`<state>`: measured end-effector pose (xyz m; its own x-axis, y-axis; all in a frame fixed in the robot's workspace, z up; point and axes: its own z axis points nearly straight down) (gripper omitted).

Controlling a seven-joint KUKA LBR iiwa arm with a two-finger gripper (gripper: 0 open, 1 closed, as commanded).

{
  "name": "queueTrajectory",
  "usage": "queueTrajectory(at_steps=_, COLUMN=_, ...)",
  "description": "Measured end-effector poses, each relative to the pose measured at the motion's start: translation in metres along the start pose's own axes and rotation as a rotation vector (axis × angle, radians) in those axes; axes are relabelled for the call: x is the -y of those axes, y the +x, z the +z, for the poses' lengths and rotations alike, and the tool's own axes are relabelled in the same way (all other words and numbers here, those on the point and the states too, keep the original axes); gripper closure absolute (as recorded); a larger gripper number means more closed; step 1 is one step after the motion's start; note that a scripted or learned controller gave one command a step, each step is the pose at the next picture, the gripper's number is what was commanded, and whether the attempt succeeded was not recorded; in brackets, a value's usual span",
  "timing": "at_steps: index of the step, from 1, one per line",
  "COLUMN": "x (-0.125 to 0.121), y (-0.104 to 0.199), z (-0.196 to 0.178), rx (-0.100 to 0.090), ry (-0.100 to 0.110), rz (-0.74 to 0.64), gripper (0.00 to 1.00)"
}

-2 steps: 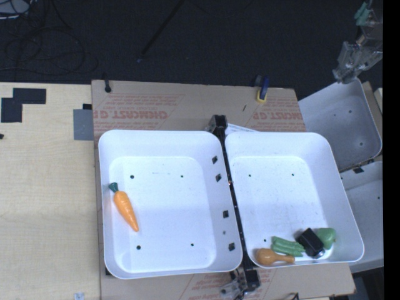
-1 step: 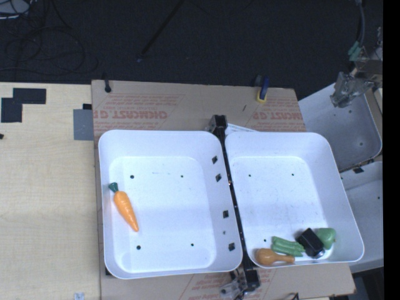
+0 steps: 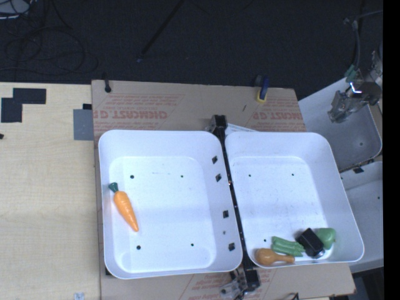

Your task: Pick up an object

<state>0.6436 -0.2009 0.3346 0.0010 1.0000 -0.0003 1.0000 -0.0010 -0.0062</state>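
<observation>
Camera view: tool (image 3: 347,102) seen at upper right, beyond right bin (image 3: 337,167) far rim, over table; finger state cannot be told. Carrot (image 3: 125,209) lies far left of tool, against left bin (image 3: 156,141) left wall. Green vegetables (image 3: 289,246), black block (image 3: 310,242), orange gourd (image 3: 272,257) crowded at right bin near edge, below tool.

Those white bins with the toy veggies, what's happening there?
Nothing is being held at this moment. The robot's end effector sits up at the far right, outside the bins. A plastic orange carrot with a green top lies alone by the left wall of the left white bin. In the near corner of the right white bin sit a green pea pod, a black block, a light green piece and a tan gourd-shaped toy.
</observation>
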Motion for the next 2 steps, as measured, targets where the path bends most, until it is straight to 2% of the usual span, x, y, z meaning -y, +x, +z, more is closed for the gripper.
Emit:
queueTrajectory(at_steps=1, x=0.000, y=0.039, z=0.023, rx=-0.001, ry=-0.002, rz=-0.003, gripper=1.00)
queueTrajectory(at_steps=2, x=0.031, y=-0.001, z=-0.037, rx=0.003, ry=-0.009, rz=0.002, gripper=1.00)
